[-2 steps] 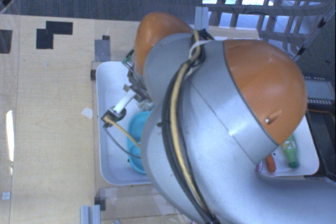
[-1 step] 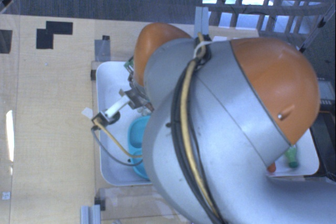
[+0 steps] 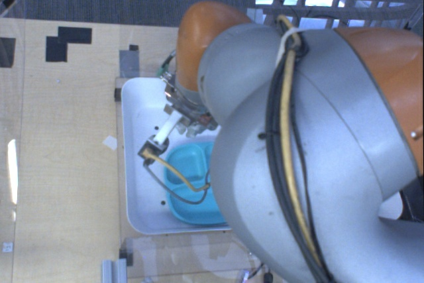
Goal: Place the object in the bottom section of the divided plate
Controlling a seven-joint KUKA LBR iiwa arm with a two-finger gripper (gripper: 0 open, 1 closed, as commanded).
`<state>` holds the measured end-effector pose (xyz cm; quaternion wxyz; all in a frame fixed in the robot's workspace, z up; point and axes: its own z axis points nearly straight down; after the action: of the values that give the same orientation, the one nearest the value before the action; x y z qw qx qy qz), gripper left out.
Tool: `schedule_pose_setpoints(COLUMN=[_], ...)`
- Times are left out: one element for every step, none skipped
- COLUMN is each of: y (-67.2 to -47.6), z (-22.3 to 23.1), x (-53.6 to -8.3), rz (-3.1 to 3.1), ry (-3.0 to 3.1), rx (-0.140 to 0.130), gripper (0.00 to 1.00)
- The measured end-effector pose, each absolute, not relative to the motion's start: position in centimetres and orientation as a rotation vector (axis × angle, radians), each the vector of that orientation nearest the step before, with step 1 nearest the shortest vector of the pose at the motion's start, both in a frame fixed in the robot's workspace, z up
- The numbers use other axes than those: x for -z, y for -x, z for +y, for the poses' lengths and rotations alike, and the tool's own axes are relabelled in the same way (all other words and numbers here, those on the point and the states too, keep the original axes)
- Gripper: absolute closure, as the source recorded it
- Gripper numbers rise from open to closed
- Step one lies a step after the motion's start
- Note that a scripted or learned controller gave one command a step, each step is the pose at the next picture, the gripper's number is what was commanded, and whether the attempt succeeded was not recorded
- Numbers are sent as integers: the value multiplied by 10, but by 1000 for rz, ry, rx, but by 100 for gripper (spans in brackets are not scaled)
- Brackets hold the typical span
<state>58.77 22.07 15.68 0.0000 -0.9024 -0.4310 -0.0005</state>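
Observation:
A blue divided plate (image 3: 189, 172) lies in the near part of the left white bin (image 3: 136, 136), and the arm covers its right side. One ridge between its sections shows near its left rim. My gripper (image 3: 193, 124) hangs under the orange wrist band, just above the plate's far edge. The wrist hides most of it. I see no loose object in the part of the bin that shows.
The grey arm body covers the right half of the view and the second bin. Pale wooden bench (image 3: 59, 162) spreads to the left of the bin, with black marks (image 3: 66, 43) at its far edge. Dark carpet lies beyond.

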Motion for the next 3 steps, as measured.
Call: schedule_pose_setpoints(y=[-568,-645,-670], z=[212,235,235], x=[-266,-248,-327], rz=[-1742,-1948,-2377], ry=[2615,2466,2058], rx=[2,1,6], gripper=[100,100,100])
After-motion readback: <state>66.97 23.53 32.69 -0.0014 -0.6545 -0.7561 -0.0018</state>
